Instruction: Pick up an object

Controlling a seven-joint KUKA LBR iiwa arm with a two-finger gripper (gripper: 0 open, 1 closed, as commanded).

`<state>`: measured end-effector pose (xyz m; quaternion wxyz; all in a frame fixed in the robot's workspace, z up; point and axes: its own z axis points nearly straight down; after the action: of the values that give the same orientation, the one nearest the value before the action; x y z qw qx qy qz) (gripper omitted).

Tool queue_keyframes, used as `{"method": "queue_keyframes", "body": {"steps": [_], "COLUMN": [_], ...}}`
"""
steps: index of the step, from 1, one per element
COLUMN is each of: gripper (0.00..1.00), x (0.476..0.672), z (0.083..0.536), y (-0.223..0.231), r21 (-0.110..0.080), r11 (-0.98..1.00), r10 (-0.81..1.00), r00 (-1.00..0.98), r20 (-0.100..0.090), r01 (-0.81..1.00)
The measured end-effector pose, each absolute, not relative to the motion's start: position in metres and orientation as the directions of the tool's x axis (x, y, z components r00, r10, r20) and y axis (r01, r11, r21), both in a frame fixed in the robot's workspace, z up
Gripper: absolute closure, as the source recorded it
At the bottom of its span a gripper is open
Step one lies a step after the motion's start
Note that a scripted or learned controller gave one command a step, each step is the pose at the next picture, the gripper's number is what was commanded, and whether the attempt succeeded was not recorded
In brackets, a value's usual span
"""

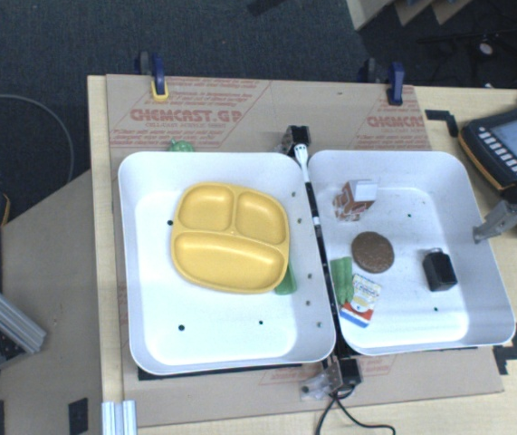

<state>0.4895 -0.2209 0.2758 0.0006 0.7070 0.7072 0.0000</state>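
Note:
In the right bin [475, 243] lie a small brown and white carton [356, 198], a brown round disc [373, 252], a black block [439, 270], a green item [340, 275] and a white packet with red and blue print [360, 299]. A yellow divided plate [231, 238] sits in the left bin [149, 270], and a green piece [285, 284] pokes out from under its right edge. The grey gripper [504, 220] shows at the view's right edge, just outside the right bin's right rim. It is apart from every object, and nothing is seen in it.
A yellow and black hand-held control unit [507, 148] lies on the bench at the upper right. Blue clamps [156, 66] [396, 80] hold the brown board at the back. A small green scrap [181, 146] lies behind the left bin.

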Motion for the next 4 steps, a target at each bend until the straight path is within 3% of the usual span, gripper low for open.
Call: {"method": "queue_keyframes", "body": {"steps": [1,2,3,4], "gripper": [0.0,0.0,0.0,1.0], "x": [0.478,0.52,0.581,0.578], "z": [0.163,0.081,0.085,0.096], "y": [-0.166,-0.108,-0.093,-0.094], "r21": [-0.011,-0.002,0.006,0.004], "r11": [0.004,0.006,0.005,0.001], "r10": [1.0,1.0,1.0,1.0], "r00": [-0.004,-0.006,-0.005,-0.001], "r20": [0.007,0.003,-0.001,-0.001], "r01": [1.0,1.0,1.0,1.0]}}
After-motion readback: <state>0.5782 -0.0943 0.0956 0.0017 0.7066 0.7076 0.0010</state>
